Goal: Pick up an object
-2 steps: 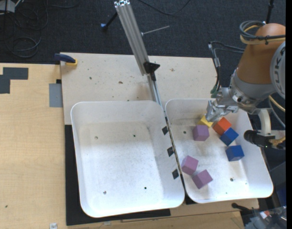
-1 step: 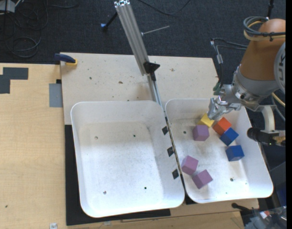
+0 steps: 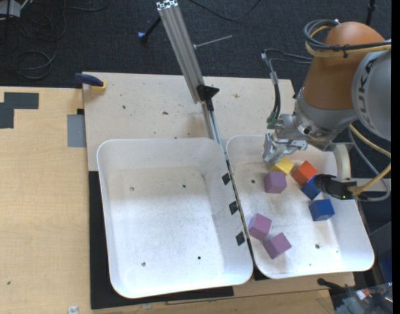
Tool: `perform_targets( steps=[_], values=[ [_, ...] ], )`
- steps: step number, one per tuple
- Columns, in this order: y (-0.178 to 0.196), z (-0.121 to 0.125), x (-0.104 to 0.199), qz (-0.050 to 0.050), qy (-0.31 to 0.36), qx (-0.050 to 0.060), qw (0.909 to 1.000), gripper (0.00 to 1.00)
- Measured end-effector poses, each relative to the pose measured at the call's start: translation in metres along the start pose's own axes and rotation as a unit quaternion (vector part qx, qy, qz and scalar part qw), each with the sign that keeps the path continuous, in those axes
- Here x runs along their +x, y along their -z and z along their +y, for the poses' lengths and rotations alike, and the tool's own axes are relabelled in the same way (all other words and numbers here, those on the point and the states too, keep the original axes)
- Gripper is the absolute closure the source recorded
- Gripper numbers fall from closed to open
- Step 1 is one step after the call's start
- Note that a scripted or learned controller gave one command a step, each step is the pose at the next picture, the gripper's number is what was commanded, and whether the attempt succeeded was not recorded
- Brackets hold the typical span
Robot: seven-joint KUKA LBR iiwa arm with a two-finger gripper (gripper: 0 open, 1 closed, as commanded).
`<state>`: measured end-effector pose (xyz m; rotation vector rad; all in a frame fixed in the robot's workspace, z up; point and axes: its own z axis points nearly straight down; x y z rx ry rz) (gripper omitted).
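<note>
The hand [image 3: 278, 150] hangs low over the right bin [image 3: 344, 257], at the yellow block [image 3: 284, 167]; its grip cannot be told. Judged step: reaching. Next comes a firm close and lift.

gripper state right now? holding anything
gripper: low in the right bin, just above the yellow block; open or shut cannot be told, no grasp visible.

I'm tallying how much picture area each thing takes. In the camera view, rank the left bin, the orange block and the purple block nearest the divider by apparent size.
1. Left bin, by far the largest.
2. Purple block nearest the divider.
3. Orange block, slightly smaller-looking, though partly hidden, so ranks two and three are unsure.
</note>
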<state>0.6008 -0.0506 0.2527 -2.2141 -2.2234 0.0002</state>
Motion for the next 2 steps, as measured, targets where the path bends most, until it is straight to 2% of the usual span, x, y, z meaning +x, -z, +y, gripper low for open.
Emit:
perform_targets(
  steps=[1,2],
  values=[
    [-0.014,0.004,0.044,0.0,0.0,0.001,1.0,1.0],
    [-0.018,0.012,0.106,0.0,0.0,0.0,1.0,1.0]
  ],
)
